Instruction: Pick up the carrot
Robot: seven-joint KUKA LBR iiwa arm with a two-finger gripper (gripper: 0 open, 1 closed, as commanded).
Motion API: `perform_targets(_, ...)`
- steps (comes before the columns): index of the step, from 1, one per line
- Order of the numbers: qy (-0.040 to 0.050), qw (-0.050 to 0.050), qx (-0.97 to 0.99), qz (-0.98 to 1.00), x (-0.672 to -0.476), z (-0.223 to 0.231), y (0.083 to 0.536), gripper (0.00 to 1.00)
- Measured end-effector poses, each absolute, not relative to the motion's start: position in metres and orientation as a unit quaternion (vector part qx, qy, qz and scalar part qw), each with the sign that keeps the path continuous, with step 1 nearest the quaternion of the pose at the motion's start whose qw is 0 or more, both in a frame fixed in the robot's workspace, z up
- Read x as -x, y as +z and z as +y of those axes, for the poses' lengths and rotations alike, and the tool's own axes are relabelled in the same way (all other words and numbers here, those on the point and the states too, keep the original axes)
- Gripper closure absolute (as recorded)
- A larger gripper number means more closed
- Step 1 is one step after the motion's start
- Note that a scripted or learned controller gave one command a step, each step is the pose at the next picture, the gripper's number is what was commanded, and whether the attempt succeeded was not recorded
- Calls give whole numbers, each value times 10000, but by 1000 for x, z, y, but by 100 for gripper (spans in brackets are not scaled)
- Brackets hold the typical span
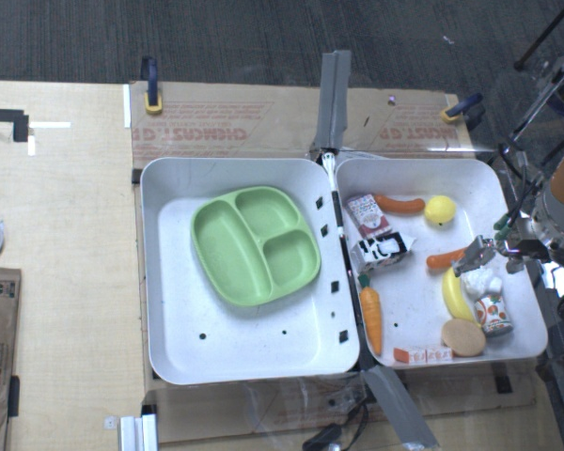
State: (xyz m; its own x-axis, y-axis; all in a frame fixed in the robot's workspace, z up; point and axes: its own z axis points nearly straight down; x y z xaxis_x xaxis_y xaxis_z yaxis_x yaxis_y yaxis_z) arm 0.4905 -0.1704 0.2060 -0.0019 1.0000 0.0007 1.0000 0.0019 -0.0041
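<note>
Lying along the lower left edge of the right bin [504, 188], the carrot [371, 317] points its tip toward the bottom of the frame, its green top toward the small black-and-white carton [383, 248] just above it. The gripper [481, 255] hangs at the right side of that bin, well apart from the carrot; whether its fingers are spread or closed I cannot tell, and nothing is seen between them. Just below it sit a banana [453, 294], a small printed can [493, 317] and a round tan cookie [464, 337]. Higher up in the same bin are a red-and-white packet [366, 213], a sausage [399, 204] and a lemon [440, 210]. The left bin [169, 280], in the middle of the frame, bears a green divided plate [255, 244].
</note>
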Motion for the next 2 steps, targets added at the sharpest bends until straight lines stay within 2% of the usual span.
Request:
perform_targets(1, 10, 15, 7055, -7088, -480, -100, 95, 0)
perform_targets(2, 7, -3, 6648, -7470, -478, -167, 260, 0)
